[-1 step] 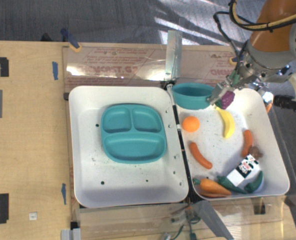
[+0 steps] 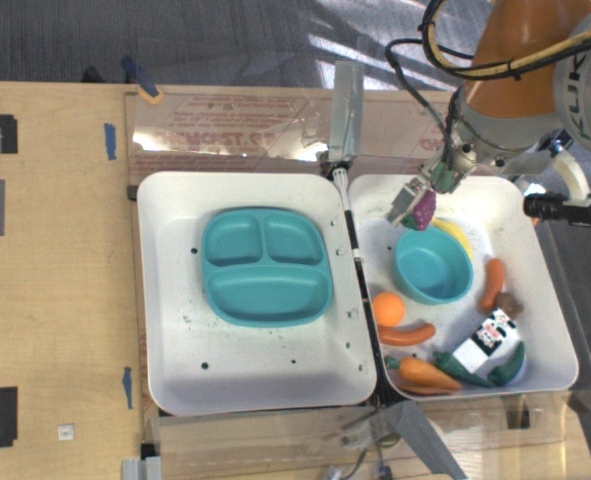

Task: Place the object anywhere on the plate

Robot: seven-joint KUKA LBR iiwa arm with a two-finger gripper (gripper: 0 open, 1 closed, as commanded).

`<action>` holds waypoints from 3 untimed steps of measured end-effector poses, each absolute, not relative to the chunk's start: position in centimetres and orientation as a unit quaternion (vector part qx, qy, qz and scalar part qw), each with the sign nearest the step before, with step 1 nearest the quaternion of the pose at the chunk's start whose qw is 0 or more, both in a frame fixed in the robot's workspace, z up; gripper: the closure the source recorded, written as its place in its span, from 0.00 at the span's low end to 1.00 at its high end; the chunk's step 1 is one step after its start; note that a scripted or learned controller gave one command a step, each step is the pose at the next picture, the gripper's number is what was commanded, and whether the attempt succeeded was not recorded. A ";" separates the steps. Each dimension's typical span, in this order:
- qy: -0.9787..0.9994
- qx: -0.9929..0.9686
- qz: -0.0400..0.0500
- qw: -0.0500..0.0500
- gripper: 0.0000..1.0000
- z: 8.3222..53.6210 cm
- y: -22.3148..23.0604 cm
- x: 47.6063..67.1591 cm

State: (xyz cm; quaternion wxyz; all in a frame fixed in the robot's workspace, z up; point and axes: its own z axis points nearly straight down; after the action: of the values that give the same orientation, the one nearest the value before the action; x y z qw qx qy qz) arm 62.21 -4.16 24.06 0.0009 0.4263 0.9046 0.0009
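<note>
Two shallow white bins sit side by side on a pale wooden bench: the left bin holds a teal plate with three compartments, with bare white floor all round it, while the right bin is crowded. The gripper hangs over the right bin's upper left corner, its fingers closed on a small purple object just above the rim of a smooth teal bowl. Below the bowl lie an orange ball, a carrot and a white carton.
</note>
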 end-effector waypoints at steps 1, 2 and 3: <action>0.904 0.427 0.001 0.001 0.00 24.0 -4.2 62.2; 0.905 0.426 0.002 0.004 1.00 25.3 -4.1 62.4; 0.918 0.397 0.004 0.009 1.00 42.7 -1.7 65.2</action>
State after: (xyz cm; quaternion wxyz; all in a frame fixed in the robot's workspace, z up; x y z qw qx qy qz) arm 65.17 -1.65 42.67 0.0087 0.3967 0.9179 0.0037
